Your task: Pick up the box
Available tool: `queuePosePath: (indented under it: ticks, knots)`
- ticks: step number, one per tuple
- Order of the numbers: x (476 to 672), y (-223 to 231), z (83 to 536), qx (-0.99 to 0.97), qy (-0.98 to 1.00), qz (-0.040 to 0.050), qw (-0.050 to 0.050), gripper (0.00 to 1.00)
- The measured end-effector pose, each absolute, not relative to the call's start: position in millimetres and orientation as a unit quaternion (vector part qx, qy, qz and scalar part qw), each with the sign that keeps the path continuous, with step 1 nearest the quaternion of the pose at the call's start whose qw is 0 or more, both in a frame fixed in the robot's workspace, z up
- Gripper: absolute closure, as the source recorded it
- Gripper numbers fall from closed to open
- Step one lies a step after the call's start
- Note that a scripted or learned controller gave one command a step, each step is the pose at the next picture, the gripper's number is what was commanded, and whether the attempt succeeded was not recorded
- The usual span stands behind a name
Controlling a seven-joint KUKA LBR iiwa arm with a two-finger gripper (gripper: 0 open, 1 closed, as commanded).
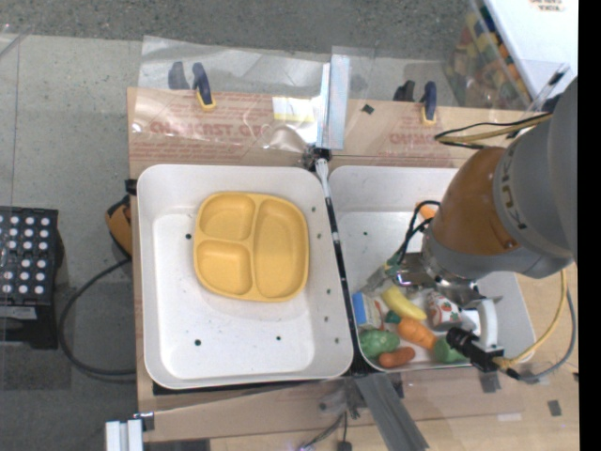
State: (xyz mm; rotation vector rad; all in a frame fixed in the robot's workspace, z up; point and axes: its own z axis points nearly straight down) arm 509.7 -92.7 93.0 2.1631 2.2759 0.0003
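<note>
Approach step: grey arm's pincer (434, 287), state impossible to tell, low over lower-right bin's toy-food pile, where small blue-edged box (361, 308) lies at the bin's left wall; next, centring over it.

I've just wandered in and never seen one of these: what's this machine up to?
A grey and orange robot arm reaches in from the right over the right bin, low above a pile of toy food: a banana, a carrot, something green. The left bin holds a yellow divided plate.
</note>
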Motion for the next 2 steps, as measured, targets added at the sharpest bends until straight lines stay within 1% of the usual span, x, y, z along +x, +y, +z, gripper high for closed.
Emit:
queuePosePath:
  ticks: [2]
  knots:
    - [509.7, -92.7, 93.0, 0.689, 0.725, 0.0001, 0.001, 0.0]
